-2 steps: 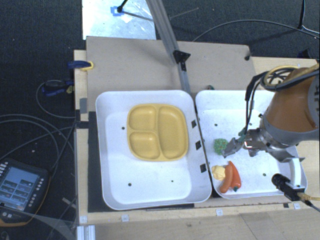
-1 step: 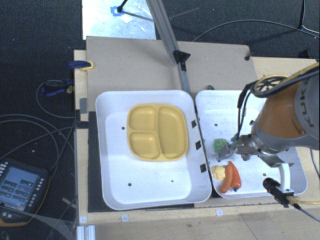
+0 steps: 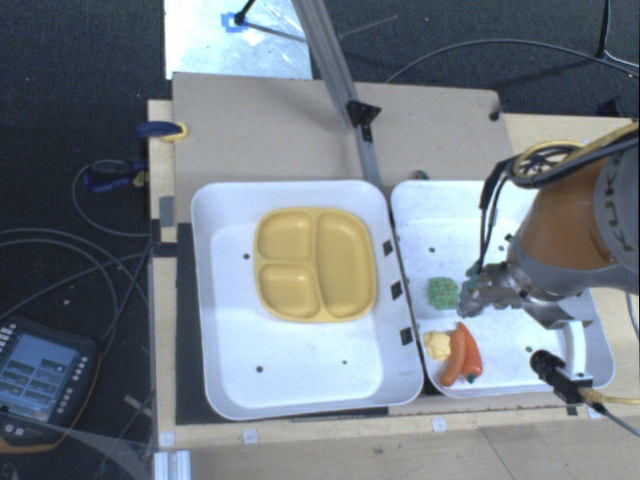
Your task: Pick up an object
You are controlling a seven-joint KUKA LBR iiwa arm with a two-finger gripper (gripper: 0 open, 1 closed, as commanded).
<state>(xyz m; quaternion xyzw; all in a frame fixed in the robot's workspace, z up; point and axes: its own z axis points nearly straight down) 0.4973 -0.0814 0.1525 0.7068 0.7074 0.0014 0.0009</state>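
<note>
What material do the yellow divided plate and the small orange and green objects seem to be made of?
Yellow divided plate: probably moulded plastic, matte, with an even colour and soft rounded ridges between its three compartments. Orange object: likely a plastic or rubber toy carrot, smooth, slightly glossy. Green object: bumpy surface, perhaps toy broccoli in plastic or foam; too small to tell.

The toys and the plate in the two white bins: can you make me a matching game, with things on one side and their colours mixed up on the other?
Things:
1. Divided plate in the left bin
2. Bumpy round toy in the right bin, next to the robot's hand
3. Long toy near the front of the right bin
4. Small lump touching the long toy

Colours:
A. Orange-red
B. Green
C. Pale cream
D. Yellow

Pairs: 1-D, 2-B, 3-A, 4-C
</note>
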